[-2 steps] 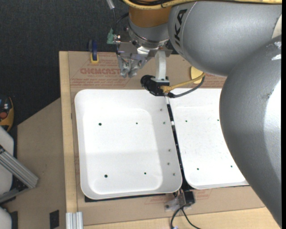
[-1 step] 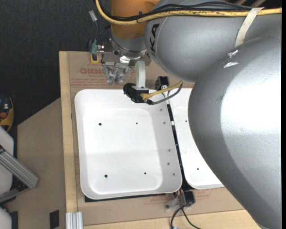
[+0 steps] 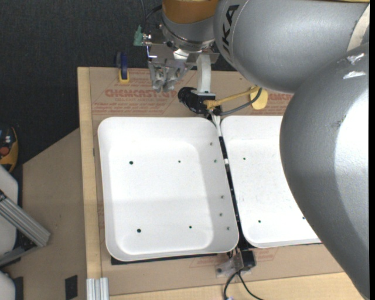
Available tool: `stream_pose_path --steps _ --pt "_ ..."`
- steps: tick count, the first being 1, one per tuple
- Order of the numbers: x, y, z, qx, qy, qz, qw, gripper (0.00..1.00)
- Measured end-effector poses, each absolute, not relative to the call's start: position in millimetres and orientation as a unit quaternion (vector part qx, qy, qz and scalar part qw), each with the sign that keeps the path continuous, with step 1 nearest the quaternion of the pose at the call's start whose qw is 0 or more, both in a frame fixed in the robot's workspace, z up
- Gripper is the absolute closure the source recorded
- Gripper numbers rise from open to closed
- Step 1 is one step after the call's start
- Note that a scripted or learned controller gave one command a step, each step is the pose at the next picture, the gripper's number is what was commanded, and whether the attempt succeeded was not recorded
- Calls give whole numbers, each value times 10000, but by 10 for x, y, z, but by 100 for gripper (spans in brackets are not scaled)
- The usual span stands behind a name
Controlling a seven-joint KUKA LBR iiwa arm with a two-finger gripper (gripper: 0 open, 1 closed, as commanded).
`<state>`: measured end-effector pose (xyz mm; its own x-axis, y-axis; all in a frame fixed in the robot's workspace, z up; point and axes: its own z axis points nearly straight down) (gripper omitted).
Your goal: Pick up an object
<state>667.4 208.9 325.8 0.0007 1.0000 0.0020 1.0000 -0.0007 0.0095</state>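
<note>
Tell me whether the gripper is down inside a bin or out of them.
Out. The gripper hangs past the far rim of the left bin, over the brown board behind it, beside a blue-and-yellow clamp.

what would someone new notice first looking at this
The big grey arm comes first: it sweeps in from the right and covers much of the right bin. Next, the left bin, a wide white tray with a few dark dots on its floor. Then the hand, raised at the top past the bins' far rims, under the orange band.
</note>
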Motion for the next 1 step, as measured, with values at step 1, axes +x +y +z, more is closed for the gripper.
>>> stream_pose_path --steps 1 --pt "6652 2249 2737 7065 7077 -31 -21 100"
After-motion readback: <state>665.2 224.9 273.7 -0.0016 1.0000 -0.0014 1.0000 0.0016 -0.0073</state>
